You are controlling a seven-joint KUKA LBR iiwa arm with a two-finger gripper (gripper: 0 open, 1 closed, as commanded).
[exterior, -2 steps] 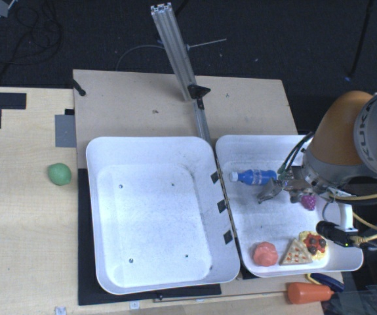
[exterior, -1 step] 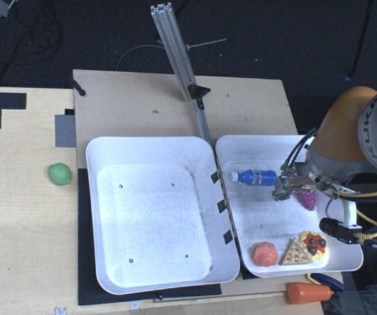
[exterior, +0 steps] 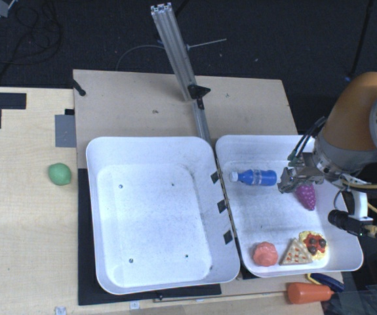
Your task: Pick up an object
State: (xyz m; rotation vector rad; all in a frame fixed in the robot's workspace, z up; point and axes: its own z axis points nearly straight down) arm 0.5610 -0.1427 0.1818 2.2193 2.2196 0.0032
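Note:
In the right bin (exterior: 240,151) lie a blue bottle (exterior: 255,177) on its side, a purple grape bunch (exterior: 306,195), a red-orange ball (exterior: 265,254) and a toy pizza slice with fruit (exterior: 304,248). My gripper (exterior: 292,181) hangs low over the bin's upper right, between the bottle's right end and the grapes. Its dark fingers sit close to both, and I see nothing clearly held between them.
The left bin (exterior: 103,151) lies beside the right one. A green ball (exterior: 60,174) rests on the wooden bench at far left. An orange carrot-like toy (exterior: 308,292) lies below the right bin. A metal rail (exterior: 178,51) slants down toward the bins' top.

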